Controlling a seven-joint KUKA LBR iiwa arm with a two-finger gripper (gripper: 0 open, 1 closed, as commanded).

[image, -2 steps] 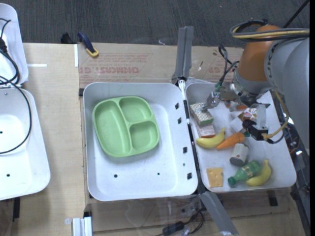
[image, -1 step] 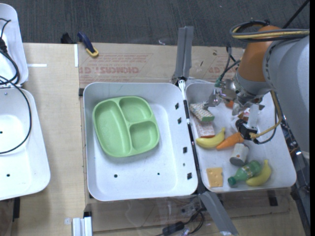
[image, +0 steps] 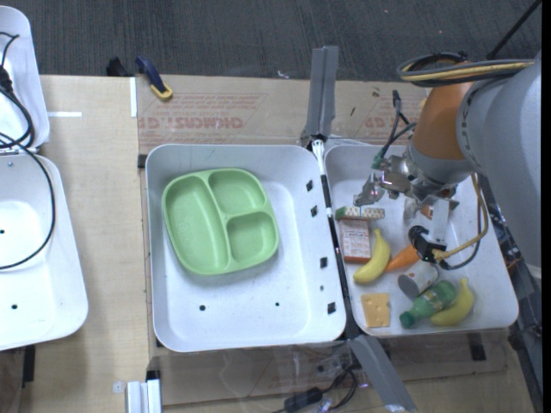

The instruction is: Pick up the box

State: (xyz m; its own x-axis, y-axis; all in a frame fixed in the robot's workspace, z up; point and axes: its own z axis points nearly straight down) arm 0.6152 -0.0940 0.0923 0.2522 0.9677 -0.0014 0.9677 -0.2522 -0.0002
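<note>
While the small red-and-white cardboard box (image: 355, 237) lies flat near the left wall of the right white bin (image: 494, 310), touching a yellow banana (image: 374, 261), the gripper (image: 376, 189) hangs above the bin's far left part, just beyond the box; its grip cannot be told. A green divided plate (image: 220, 220) sits in the left white bin (image: 172, 317).
</note>
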